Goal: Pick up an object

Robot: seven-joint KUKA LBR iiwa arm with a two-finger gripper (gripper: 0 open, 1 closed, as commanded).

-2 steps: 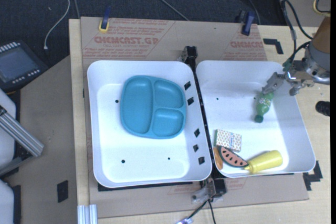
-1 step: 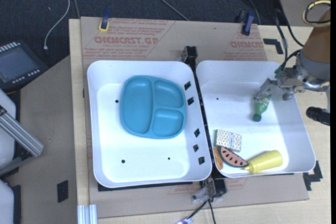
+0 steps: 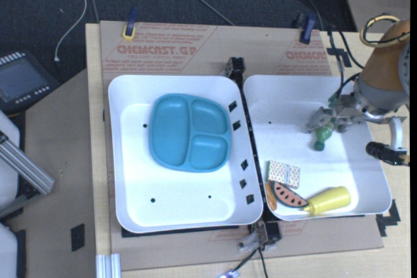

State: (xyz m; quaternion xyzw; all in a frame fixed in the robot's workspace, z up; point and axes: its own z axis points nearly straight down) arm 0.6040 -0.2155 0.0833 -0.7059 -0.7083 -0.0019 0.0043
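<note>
My gripper (image 3: 325, 122) hangs low over the right bin (image 3: 287, 97), toward its right side. A small green object (image 3: 322, 137) sits directly under the fingertips, touching or very close to them. Near the front of the same bin lie a yellow bottle-shaped toy (image 3: 329, 200), a watermelon slice (image 3: 287, 196) and a small patterned white packet (image 3: 284, 173). The left bin (image 3: 130, 159) holds a blue divided plate (image 3: 190, 132).
A black clamp strip (image 3: 242, 133) runs between the two bins. The grey arm with its orange band (image 3: 384, 68) enters over the right bin's right rim. Cables lie on the dark floor beyond the bench.
</note>
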